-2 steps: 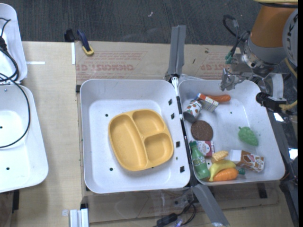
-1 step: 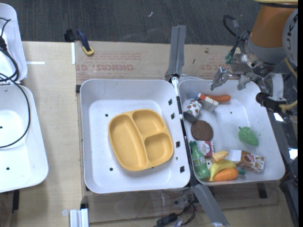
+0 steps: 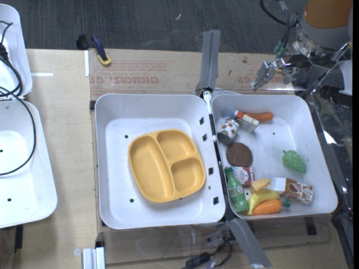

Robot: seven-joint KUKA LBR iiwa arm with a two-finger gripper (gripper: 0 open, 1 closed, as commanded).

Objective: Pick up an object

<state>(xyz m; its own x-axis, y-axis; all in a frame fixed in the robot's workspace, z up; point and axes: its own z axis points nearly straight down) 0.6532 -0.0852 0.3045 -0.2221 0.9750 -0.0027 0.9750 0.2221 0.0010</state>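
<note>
Above the far rim of the right bin (image 3: 305, 102), the gripper (image 3: 263, 78) is seen at the end of the grey arm with its orange band (image 3: 330, 4). Whether the fingers are apart or together cannot be told, as they are small and seen from the side; nothing is seen between them. All the objects lie below the fingers, inside the right bin. Nearest to them are a small box (image 3: 246, 120) and an orange sausage-like piece (image 3: 261, 116), touching each other, with a small can (image 3: 228, 129) just beside. Further from the fingers a dark brown disc (image 3: 239, 154) is found, and a green toy vegetable (image 3: 294, 161) lies apart toward the right wall. Farthest away, along the near wall, a green bottle (image 3: 235, 190), a banana (image 3: 263, 196), a carrot (image 3: 266, 207) and a brown carton (image 3: 298, 191) are crowded together. A yellow divided tray (image 3: 166, 165) is set in the left bin (image 3: 106, 150).
</note>
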